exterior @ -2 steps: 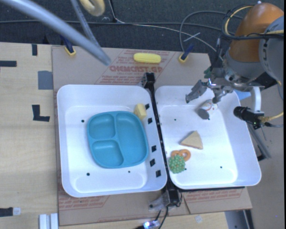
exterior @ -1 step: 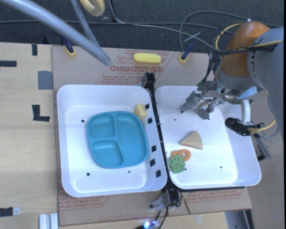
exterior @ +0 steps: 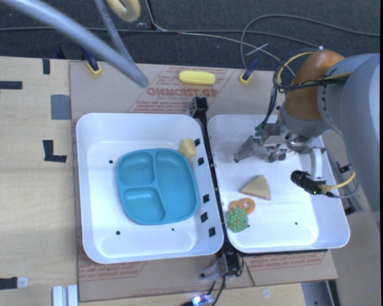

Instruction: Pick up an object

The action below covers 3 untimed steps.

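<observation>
In the right bin lie a tan wedge, a small orange ring and a green bumpy ball, the ring and ball touching near the bin's left wall. My gripper hangs over the far part of this bin, above and behind the wedge. It is open, with nothing between its fingers. The left bin holds a blue divided plate and a small yellow block at the plate's far right corner.
A yellow oblong piece lies on the cardboard behind the bins. The black divider runs between the two bins. Bare white floor shows in the near right part of the right bin.
</observation>
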{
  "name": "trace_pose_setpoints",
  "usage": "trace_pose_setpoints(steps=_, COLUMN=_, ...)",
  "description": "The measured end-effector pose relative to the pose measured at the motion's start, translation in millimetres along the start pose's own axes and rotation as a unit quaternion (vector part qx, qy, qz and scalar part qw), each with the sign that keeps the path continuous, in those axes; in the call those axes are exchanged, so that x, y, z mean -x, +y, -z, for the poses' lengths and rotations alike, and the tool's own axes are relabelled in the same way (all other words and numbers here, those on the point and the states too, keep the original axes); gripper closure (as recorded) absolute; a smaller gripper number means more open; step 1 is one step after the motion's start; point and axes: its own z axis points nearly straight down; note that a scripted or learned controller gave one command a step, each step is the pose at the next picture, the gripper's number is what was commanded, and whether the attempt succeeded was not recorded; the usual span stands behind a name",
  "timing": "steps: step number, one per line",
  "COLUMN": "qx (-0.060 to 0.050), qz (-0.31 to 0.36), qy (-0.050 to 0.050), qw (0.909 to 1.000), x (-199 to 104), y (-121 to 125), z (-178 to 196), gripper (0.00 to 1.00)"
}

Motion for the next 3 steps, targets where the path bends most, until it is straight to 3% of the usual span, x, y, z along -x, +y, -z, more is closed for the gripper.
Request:
trace_pose_setpoints(steps=1, qx=0.002, qz=0.001, qy=0.000, qw=1.0000, x=-1, y=1, z=13, gripper=1.00)
trace_pose_setpoints(steps=3, qx=0.005, qz=0.000, qy=0.000, qw=1.0000, x=7, y=-2, z=119, gripper=1.00)
